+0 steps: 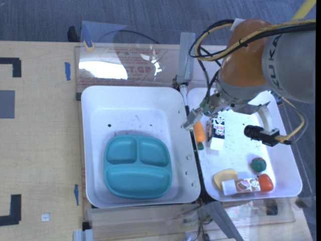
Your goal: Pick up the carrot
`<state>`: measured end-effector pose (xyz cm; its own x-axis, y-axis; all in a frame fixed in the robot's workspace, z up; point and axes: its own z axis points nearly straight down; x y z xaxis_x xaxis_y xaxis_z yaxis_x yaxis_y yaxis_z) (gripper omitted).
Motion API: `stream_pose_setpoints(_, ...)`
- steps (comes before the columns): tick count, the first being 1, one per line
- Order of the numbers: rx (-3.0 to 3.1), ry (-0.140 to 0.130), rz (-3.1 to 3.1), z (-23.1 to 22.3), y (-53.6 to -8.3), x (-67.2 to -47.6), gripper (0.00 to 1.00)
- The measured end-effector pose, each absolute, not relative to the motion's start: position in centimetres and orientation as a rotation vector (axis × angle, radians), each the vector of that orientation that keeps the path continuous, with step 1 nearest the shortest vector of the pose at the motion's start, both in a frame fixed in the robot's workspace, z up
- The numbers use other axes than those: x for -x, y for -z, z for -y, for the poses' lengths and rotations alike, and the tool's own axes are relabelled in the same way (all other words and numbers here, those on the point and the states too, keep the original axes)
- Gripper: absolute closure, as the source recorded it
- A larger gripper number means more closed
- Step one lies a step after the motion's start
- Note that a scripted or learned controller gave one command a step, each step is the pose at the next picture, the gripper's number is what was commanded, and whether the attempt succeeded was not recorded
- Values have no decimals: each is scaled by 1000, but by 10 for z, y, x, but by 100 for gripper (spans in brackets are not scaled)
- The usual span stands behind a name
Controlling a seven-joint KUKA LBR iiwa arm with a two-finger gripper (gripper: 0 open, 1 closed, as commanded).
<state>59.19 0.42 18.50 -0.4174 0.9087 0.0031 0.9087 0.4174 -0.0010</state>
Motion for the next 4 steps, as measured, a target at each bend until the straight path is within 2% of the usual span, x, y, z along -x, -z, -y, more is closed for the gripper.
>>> stream_pose_setpoints(1,1698,-1,2640,-2,-185,-592,0)
stream_pose_setpoints(2,1854,-8,2533,108,-156,-581,0)
stream_pose_setpoints(3,1808,6,2566,-5,-186,-554,0)
stream_pose_setpoints(4,1823,3,2560,0,-195,-555,100)
